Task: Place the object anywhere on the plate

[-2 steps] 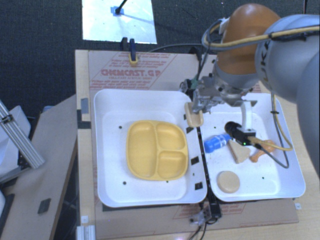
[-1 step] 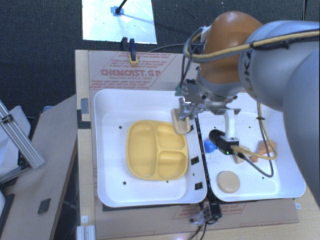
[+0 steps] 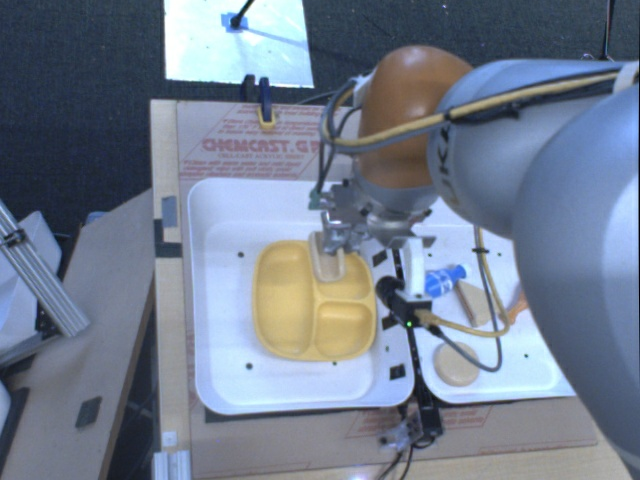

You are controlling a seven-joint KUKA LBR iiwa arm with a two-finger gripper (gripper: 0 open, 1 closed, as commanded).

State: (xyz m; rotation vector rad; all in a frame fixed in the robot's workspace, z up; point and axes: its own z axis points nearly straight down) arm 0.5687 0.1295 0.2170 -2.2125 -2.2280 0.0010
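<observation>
Two white bins sit side by side on the bench, and the grey arm (image 3: 540, 168) sweeps in from the right of the frame, its orange band (image 3: 410, 108) bulging glossy and round above the wrist. Left bin (image 3: 230, 368): shallow, smooth plastic with rounded corners, and in it a yellow plate (image 3: 290, 308), matte, moulded into three compartments. The gripper (image 3: 330, 253) hangs right at the plate's upper edge, near centre frame, and there's a pale tan block (image 3: 327, 260) under it, narrow and upright, at the ridge where the compartments meet. The fingers appear to sit on either side of the block, pinched close on it, so it looks held, its lower end at the plate's surface.

Right bin (image 3: 530, 378), partly under the arm: a flat tan disc (image 3: 459, 365) low down, a slanted wooden-looking piece (image 3: 472, 303), and a blue-and-white thing (image 3: 443, 278) beside it. A yellow cable (image 3: 520, 93) runs along the arm. Brown cardboard (image 3: 250, 143) with red print lies under the bins at the top.
</observation>
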